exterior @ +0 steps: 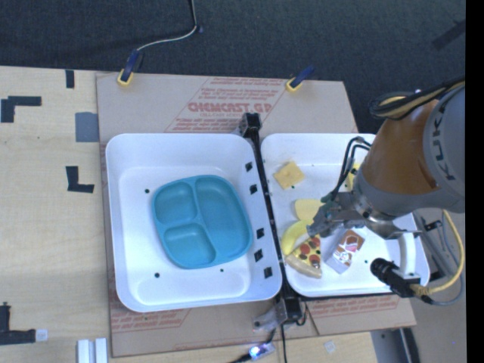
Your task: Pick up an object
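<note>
— Where is the arm? 
— At the frame's right, its gripper [327,219] low in the right bin [325,151], over a yellow banana [295,233]; finger state cannot be told.

— And around it? 
— A pizza slice [308,257] and small carton [345,251] lie beside it, a cheese-like wedge [288,175] above. A blue divided plate [201,220] occupies the left bin [128,225].

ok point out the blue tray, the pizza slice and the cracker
blue tray [201,221], camera view, on the divider where its compartments meet
pizza slice [306,256], camera view, on its topped face
cracker [288,175], camera view, on its middle
</note>
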Available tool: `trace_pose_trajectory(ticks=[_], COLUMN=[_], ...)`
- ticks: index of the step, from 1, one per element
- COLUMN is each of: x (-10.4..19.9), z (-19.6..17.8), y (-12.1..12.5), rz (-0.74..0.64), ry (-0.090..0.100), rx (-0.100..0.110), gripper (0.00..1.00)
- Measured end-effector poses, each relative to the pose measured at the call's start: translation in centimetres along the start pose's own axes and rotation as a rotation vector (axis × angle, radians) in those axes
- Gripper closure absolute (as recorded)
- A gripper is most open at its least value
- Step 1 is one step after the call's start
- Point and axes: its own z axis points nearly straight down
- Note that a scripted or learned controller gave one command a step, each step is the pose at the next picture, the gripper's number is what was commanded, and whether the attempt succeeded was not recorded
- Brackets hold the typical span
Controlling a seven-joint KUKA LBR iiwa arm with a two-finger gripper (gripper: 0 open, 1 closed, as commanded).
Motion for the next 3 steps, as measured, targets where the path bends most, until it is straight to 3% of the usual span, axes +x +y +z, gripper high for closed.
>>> trace_pose_trajectory(ticks=[1,2,3], x=[6.6,11.0,10.8], z=[-0.6,0.6,-0.4], y=[1.4,-0.1,0.0], rz=[-0.005,-0.002,0.001], ry=[0.001,0.000,-0.001], rx=[0.004,0.008,0.009], gripper=[1.00,1.00,1.00])
